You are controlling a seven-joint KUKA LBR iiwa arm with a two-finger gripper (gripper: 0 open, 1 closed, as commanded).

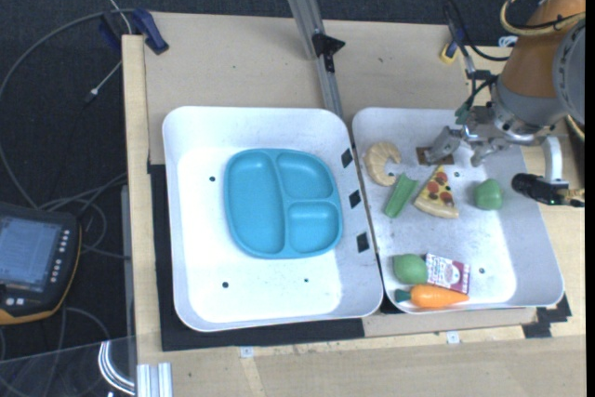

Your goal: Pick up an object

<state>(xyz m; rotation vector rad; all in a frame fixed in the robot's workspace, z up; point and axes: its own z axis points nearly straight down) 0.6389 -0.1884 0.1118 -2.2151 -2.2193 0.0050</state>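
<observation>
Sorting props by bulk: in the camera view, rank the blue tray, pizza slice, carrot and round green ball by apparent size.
1. blue tray
2. carrot and pizza slice, too alike to rank
3. green ball

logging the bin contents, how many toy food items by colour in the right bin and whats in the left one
Green: 3, a long pod, a round piece, a lime-like piece
Orange: 1, carrot
Tan: 1, bitten bagel
Multicolour: 2, pizza slice, small carton
Blue: 1, divided plate in the left bin
Total: 8

Tan wooden bench [242, 70] under two white bins [195, 293] side by side.
</observation>
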